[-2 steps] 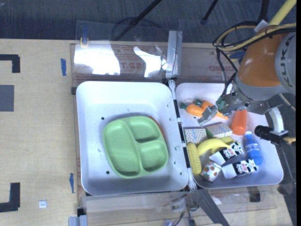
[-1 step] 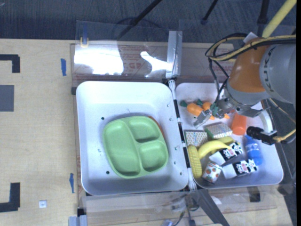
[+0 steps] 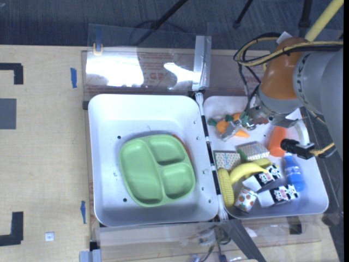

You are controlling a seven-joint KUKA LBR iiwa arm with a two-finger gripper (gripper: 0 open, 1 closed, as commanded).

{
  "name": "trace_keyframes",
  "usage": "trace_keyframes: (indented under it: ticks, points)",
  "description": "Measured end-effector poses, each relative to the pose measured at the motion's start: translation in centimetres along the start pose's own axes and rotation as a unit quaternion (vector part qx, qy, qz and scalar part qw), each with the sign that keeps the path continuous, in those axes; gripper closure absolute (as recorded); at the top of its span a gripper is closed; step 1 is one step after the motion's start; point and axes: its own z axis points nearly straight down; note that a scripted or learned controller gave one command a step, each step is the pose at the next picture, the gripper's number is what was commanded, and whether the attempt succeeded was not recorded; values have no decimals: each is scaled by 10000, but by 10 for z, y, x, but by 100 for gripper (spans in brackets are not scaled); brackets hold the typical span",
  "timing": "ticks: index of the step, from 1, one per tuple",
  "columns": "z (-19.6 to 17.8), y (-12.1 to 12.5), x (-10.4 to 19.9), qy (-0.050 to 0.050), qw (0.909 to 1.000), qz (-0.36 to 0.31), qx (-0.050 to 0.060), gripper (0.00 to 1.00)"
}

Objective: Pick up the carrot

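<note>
The carrot (image 3: 222, 125) lies at the upper left of the right bin (image 3: 316, 198), near its wall. The end effector (image 3: 240, 125) sits just beside it, low over the bin; whether it is wide or narrow cannot be told. A green divided plate (image 3: 158, 170) fills the left bin (image 3: 103, 124).

Robotics lab: taped bench (image 3: 43, 146), tripod legs (image 3: 180, 4), cables (image 3: 256, 42).

- The small orange toy carrot (image 3: 222, 126) with a green leafy top lies on its side in the right white bin's far left corner.
- Its green end points far-left, towards the corner.
</note>
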Motion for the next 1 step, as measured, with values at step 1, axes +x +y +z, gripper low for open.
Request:
trace_keyframes:
  ticks: [1]
  points:
    - [-11,1,0,-9,10000,-16,-17,100]
